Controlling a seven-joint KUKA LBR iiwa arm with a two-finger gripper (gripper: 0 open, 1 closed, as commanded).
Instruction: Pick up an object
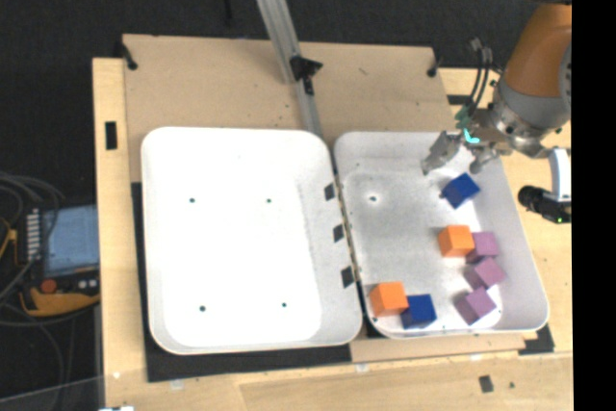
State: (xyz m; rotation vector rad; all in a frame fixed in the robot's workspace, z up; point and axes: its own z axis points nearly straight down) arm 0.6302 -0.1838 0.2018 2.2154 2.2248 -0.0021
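Blue cube (460, 190), small and tilted on a corner, sits in the upper right part of the right-hand shallow white bin (385, 226); we see it just below the gripper (458, 152) and cannot tell whether the two touch. We see the grey fingers spread apart above the cube with nothing between them, though the fingertips are small and blurred. The grey arm with its orange band (539, 43) is cut off by the right edge.

Lower in the same bin we find an orange cube (455, 240) touching a purple block (485, 244), with two more purple blocks (486, 273) (475, 305) below them near the right wall. Another orange cube (389, 297) lies against a second blue cube (419, 311) at the bin's front edge.

The left white bin (241, 236) shows only dark specks. A metal rail (274, 14) slants down from the top and hides part of the bench behind it.
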